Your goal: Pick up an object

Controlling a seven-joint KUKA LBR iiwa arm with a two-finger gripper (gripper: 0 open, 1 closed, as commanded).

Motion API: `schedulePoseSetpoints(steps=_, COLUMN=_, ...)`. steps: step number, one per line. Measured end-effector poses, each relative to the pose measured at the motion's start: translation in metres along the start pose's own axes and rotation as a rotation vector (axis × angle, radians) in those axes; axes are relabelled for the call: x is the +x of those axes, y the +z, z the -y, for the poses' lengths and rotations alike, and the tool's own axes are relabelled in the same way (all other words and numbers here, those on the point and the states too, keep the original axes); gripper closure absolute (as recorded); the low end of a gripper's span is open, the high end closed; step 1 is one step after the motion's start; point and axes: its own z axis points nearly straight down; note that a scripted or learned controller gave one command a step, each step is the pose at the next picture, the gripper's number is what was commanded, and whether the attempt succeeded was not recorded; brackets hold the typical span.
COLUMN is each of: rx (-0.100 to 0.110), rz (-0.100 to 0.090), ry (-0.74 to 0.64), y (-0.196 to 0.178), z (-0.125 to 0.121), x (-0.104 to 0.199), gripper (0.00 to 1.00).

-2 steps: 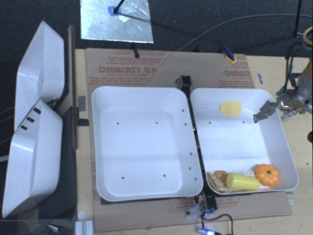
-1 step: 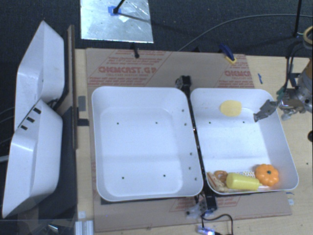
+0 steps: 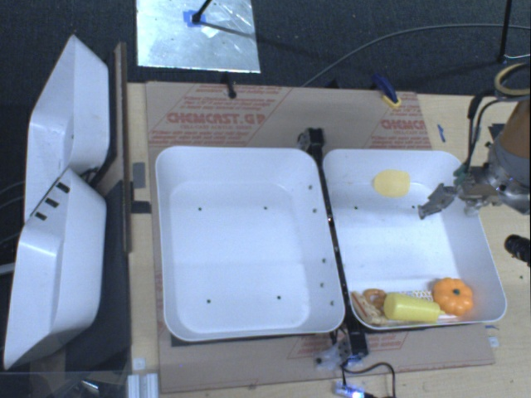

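The right bin (image 3: pixel 390 247) holds a few small things. A pale yellow rounded object (image 3: pixel 392 182) lies near its far wall. Along the near wall sit a small orange pumpkin (image 3: pixel 453 296), a yellow oblong piece (image 3: pixel 411 308) and a brown pretzel-like item (image 3: pixel 371 301), close together. My gripper (image 3: pixel 448 197) hangs over the right bin's right side, to the right of the pale yellow object and apart from it. Nothing shows in its grasp. The grey wrist (image 3: pixel 508 166) reaches in from the right edge.
The left bin (image 3: pixel 241 239) lies beside the right one, split off by a black divider (image 3: pixel 328 222). Both rest on cardboard (image 3: pixel 216 114). White tubs (image 3: pixel 62 197) stand at the far left. A metal sheet (image 3: pixel 197 23) lies behind the bins, with cables at the back right.
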Motion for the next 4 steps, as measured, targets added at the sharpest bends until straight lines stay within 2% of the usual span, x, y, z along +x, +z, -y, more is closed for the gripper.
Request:
schedulePoseSetpoints(steps=2, rx=0.000, rz=0.000, ry=-0.001, y=0.089, z=0.007, x=0.008, gripper=0.00)
schedulePoseSetpoints(steps=3, rx=-0.005, rz=0.001, ry=0.000, y=0.077, z=0.006, x=0.007, gripper=1.00)
schedulePoseSetpoints(steps=4, rx=-0.007, rz=0.002, ry=-0.001, y=0.033, z=0.004, x=0.012, gripper=1.00)
